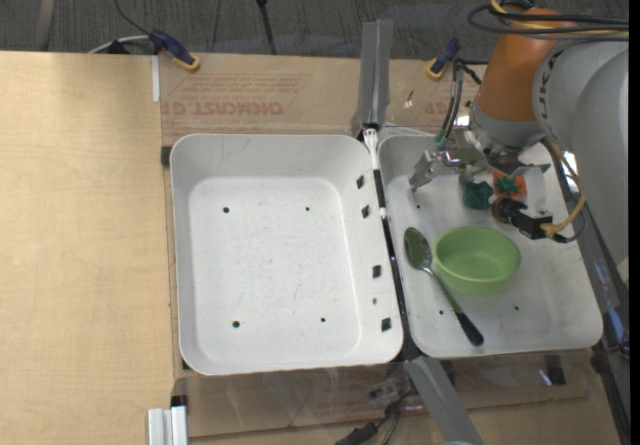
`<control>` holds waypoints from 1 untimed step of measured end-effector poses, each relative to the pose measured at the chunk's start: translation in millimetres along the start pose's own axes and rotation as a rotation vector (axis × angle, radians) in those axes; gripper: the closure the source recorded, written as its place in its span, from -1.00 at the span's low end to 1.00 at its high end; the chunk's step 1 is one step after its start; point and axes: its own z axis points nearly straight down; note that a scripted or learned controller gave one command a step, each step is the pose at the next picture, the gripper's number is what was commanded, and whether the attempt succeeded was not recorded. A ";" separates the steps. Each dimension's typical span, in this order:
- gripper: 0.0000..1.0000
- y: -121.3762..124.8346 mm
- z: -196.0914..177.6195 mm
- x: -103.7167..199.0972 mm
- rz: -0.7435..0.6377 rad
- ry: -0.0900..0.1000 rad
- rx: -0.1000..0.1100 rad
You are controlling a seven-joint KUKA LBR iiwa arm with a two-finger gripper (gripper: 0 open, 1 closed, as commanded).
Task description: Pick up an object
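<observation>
In the right bin point(545, 318) lies a light green bowl point(478, 260), open side up. A dark spoon point(441, 285) rests against the bowl's left side, its scoop toward the back. A small teal object point(477, 194) and a small orange-red object point(509, 209) sit behind the bowl, partly under the arm's wrist. My gripper point(428, 169) hangs low over the back left part of the right bin, left of the teal object and apart from the bowl. Nothing shows in its grasp.
The left bin point(185, 233) lies beside the right one, with a raised divider point(385, 233) between them. Brown cardboard point(235, 98) lies behind the bins. The grey arm with its orange band point(515, 73) fills the back right corner.
</observation>
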 end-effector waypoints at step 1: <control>-1.00 -97.6 0.5 -3.3 0.070 0.001 0.002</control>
